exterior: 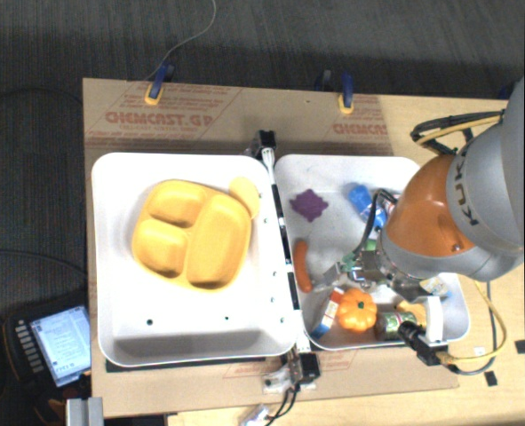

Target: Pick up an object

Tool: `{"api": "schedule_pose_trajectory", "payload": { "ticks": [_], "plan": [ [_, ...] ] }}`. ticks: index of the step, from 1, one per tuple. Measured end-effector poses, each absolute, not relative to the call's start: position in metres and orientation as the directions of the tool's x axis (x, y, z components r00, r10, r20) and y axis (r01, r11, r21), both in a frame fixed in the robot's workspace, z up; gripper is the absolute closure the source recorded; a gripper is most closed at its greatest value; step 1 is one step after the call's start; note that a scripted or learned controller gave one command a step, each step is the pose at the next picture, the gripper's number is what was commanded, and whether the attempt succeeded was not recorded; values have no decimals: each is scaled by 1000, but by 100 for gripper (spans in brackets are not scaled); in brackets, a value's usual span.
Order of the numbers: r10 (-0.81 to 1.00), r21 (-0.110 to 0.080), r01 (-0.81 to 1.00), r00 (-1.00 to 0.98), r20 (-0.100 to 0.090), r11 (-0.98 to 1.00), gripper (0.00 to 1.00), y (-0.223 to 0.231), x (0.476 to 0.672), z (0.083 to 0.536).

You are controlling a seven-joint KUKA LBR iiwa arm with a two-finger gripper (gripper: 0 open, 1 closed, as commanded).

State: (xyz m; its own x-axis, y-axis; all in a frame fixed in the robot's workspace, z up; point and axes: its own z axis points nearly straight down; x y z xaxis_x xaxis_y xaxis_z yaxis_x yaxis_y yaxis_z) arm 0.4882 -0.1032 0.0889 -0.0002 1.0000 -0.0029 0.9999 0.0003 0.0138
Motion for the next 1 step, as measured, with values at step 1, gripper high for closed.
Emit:
{"api": "schedule_pose_trajectory", "payload": {
  "ticks": [1],
  "plan": [
    [1000,16,1000,0,-3,0,100,-103,489,100]
  ]
}}
